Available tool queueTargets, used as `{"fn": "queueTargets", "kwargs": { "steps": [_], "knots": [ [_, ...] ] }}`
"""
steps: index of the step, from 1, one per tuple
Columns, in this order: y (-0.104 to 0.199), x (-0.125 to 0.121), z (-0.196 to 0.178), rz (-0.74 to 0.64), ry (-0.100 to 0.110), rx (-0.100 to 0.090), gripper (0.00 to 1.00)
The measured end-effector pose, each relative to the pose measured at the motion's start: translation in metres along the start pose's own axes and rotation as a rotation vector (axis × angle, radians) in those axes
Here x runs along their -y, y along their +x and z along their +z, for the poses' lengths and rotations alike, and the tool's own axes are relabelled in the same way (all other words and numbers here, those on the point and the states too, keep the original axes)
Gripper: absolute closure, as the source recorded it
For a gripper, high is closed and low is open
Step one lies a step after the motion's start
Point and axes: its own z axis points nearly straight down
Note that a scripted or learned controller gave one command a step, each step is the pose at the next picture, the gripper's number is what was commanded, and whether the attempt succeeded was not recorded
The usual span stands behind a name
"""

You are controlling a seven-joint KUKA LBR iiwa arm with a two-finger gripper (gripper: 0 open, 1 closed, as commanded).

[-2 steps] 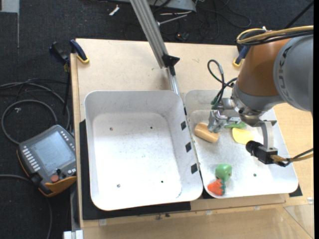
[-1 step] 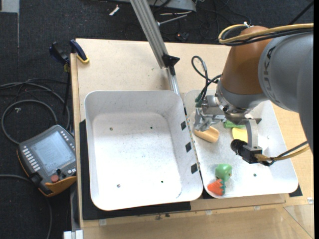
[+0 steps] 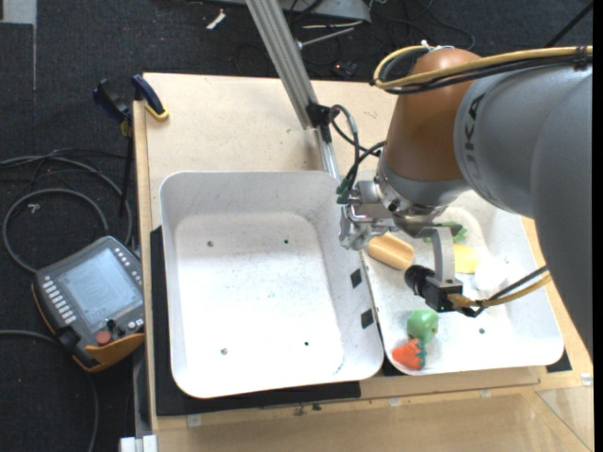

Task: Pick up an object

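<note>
A grey arm reaches over the right bin, with the left bin touching that bin's left side. The gripper hangs at the right bin's left wall; whether it is open or closed cannot be told. Inside the right bin lie a tan roll at that wall, a yellow piece mid-bin, and a green toy and red toy at its near-left corner.

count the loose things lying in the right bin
4: a tan roll by the bin's left wall, a yellow piece right of it, a green thing near the front, a red one just below. The arm may hide more.
</note>
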Motion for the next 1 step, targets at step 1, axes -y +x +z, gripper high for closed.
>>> {"fn": "queueTargets", "kwargs": {
  "steps": [1],
  "knots": [
    [0.0554, -0.0047, -0.0158, -0.001, -0.001, -0.001, 1.00]
  ]
}}
